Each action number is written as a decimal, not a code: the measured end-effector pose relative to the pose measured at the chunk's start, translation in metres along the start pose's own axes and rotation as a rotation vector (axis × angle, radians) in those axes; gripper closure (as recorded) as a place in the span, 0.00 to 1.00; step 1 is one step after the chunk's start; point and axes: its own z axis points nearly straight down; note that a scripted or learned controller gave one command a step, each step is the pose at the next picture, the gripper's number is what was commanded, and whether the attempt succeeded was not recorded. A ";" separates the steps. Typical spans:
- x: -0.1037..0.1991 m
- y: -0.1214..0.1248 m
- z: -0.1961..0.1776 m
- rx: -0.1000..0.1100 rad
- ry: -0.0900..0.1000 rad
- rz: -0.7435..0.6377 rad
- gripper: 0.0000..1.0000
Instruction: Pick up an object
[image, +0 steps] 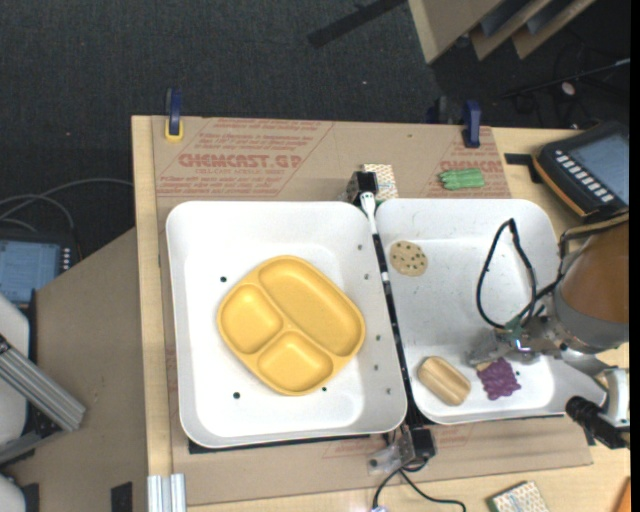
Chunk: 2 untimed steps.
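Observation:
In the right bin (455, 225) lie a round brown cookie (408, 258), a tan bread roll (443, 380) and a purple bunch of grapes (498, 379). The gripper (497, 351) reaches in from the right and sits low at the bin's front right, directly above the grapes and right of the roll. A black cable (495, 270) loops up from it. The left bin (190, 330) holds a yellow divided plate (290, 323).
A green object (461, 180) lies on the board behind the right bin. A dark tablet-like device (590, 170) stands at the far right. Blue clamps (471, 125) hold the board's back edge. The arm's orange band (600, 285) is at the right edge.

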 end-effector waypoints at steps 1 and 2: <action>0.015 0.020 -0.001 -0.014 -0.005 -0.007 0.00; 0.014 0.020 -0.011 -0.017 -0.007 -0.004 1.00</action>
